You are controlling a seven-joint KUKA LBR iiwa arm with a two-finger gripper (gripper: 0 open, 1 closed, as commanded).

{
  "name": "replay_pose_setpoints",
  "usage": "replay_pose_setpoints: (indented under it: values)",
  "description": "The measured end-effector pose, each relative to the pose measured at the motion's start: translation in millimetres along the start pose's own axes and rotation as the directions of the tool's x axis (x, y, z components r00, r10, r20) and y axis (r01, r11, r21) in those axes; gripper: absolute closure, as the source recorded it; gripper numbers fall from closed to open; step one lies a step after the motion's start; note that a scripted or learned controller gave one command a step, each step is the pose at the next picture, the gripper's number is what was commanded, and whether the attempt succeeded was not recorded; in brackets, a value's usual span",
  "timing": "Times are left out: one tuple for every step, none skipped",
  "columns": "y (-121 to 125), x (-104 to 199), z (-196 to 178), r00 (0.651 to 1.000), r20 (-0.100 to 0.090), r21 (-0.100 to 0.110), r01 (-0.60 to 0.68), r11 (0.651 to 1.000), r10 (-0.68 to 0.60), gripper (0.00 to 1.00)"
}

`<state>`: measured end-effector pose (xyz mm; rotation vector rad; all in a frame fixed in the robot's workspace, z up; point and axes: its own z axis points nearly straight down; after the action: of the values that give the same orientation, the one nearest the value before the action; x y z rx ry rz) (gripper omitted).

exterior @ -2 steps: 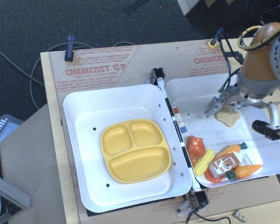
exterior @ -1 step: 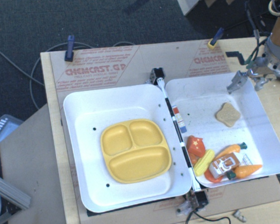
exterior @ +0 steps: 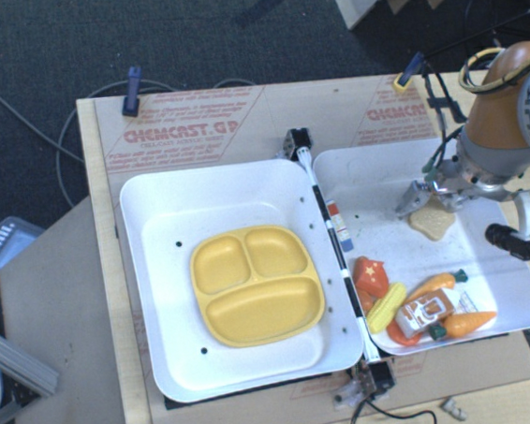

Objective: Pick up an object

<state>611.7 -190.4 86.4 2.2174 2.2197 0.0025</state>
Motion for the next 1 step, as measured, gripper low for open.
replay_pose_setpoints:
  values:
    - [1.4,0.1,-11.2,1.000,0.001,-0.004,0.001,1.000,-0.001,1.00]
